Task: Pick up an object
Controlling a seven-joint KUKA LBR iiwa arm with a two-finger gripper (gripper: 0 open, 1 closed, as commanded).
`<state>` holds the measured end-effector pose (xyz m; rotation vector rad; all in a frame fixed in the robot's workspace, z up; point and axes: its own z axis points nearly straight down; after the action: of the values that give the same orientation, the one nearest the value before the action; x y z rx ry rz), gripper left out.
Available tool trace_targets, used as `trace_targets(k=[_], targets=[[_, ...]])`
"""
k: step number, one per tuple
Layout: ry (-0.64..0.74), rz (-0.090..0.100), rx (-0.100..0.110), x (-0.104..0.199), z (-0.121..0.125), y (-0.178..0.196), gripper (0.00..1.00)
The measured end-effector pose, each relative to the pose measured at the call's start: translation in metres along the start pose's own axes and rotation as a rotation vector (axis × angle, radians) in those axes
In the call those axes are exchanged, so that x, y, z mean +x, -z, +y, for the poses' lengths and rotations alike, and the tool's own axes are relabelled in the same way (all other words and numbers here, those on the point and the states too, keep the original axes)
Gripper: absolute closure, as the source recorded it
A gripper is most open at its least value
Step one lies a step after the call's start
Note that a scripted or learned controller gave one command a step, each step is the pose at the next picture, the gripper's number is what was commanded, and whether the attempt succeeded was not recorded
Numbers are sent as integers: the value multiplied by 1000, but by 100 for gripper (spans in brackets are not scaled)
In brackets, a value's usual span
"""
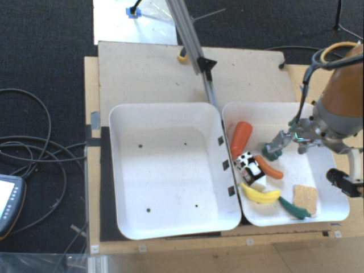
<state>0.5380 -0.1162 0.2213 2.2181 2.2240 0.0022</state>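
Camera view, gripper (pixel 275 147) state unclear, above slim orange sausage (pixel 269 169), right bin (pixel 330 212)

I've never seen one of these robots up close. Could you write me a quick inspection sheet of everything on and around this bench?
Surface: wooden bench bearing two white bins, left bin and right bin.
Job's things: all in the right bin: carrot, black-and-white toy, small orange sausage-shaped piece, banana, tan block, green piece.
Clutter: nothing seen.
Hand: hand low over the right bin, beside the toys; grip unclear.
Cables: black cables looping on the floor at left.
Surroundings: dark carpet, metal pole, a screen device at left edge.
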Motion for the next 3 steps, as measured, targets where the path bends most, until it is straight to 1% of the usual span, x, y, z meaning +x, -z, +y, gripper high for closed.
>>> trace_targets(k=[1, 2, 3], targets=[[-3, 0, 6, -5, -9, -53, 0], [-2, 3, -1, -2, 1, -107, 0], [-1, -2, -17, -3, 7, -112, 0]])
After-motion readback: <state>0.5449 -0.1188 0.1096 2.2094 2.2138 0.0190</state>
